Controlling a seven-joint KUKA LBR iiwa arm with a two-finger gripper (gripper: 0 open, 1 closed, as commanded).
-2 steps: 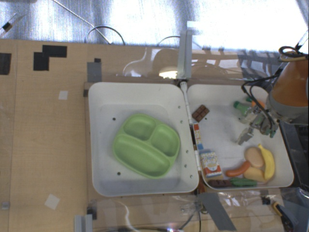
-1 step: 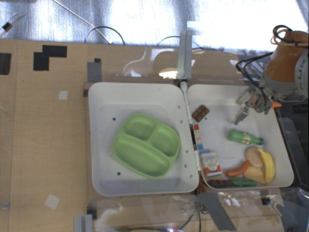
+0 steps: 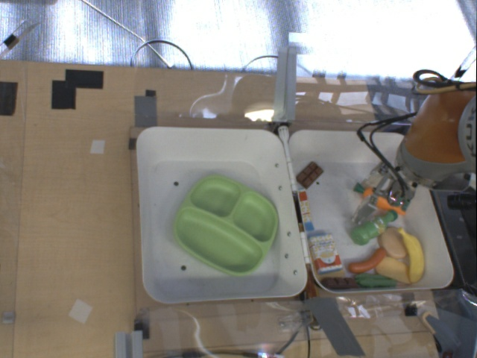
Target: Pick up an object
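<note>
My gripper [image 3: 370, 212] hangs low over the right bin [image 3: 335, 151], near its middle right, reaching in from the orange-banded wrist [image 3: 440, 129]. Its tip is right above a green bottle-like toy [image 3: 368, 233] and may touch it. A small orange piece [image 3: 389, 200] shows beside the gripper body. Just below lie a tan rounded toy [image 3: 391, 243], a yellow banana [image 3: 414, 253], a red-orange sausage [image 3: 365, 262] and a green pod [image 3: 376, 280].
A brown chocolate bar [image 3: 309, 174] lies at the right bin's upper left, with a small carton [image 3: 325, 252] and a dark bar [image 3: 338, 282] along its left and front. The left bin [image 3: 160, 170] holds a green divided plate [image 3: 227, 222]. Black cables [image 3: 380, 129] loop by the wrist.
</note>
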